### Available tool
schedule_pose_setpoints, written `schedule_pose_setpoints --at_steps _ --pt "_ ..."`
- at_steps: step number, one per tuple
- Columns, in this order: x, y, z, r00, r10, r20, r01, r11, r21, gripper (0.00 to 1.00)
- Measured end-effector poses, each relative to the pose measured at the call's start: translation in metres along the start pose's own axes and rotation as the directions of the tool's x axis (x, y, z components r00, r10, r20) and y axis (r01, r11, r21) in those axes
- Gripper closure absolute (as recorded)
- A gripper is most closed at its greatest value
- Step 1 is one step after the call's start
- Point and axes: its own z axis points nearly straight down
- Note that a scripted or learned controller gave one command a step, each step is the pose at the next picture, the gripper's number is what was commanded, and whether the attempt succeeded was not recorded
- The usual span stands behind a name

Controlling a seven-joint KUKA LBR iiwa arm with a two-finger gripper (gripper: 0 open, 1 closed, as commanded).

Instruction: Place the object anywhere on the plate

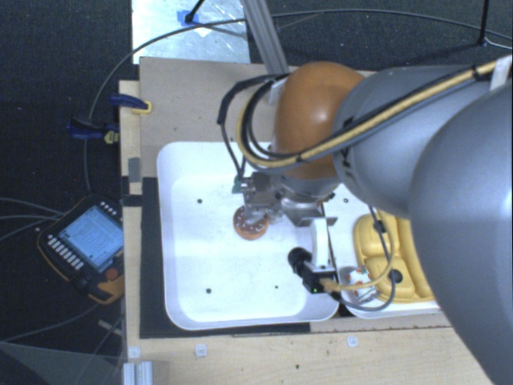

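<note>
Cables trail over the dark floor on the far left, and among them lies a handheld control pendant (84,247) with a lit blue screen and an orange casing. Just right of it the brown bench board (192,103) begins, with a blue and yellow clamp (120,103) gripping its left edge and a black mat showing along the near side.

On the board sits the left white bin (192,295), shallow, with rounded corners. Its floor is bare white apart from a few small dark dots. Near the middle of this bin lies the object (251,224), a small round thing, brownish orange with a paler mottled centre. It rests on the bin floor.

The gripper (258,205) hangs directly above the object's upper right edge, its metal body so close that it overlaps the object from where I stand. Whether it is gripping anything I cannot tell; the wrist hides that part.

Above it bulges the orange band (313,111) of the arm, wrapped by black cables, and the broad grey arm (449,175) sweeps off to the right. A white bracket and a black fitting (303,265) hang below the wrist, over the bin's right side.

Further right, partly under the arm, the right bin holds a yellow plate (385,251), well apart from the object.
</note>
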Motion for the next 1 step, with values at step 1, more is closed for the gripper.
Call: schedule_pose_setpoints --at_steps 1 --pt "-0.0025 0.0016 -0.0006 1.0 0.005 0.001 -0.005 1.0 -0.002 0.0"
